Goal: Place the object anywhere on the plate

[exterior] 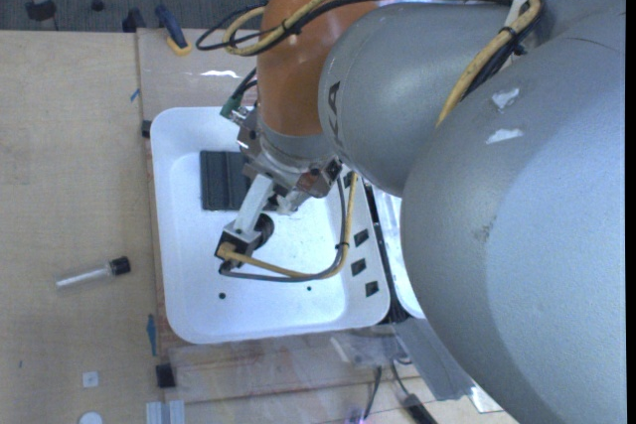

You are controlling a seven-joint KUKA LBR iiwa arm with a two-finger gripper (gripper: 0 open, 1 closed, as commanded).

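The gripper (286,192) hangs over the white bin (189,313); I cannot tell whether it is open or closed. The dark rectangular block (220,180) lies flat at its nine o'clock. Closing off-centre would likely shove it aside.

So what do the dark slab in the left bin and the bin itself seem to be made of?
Dark slab: flat, matt dark grey rectangle with faint lengthwise ridges and no glare. It is probably plastic or rubber, but the look leaves that open.
Left bin: smooth white with a soft sheen, rounded corners and a shallow raised rim. It looks like moulded plastic.
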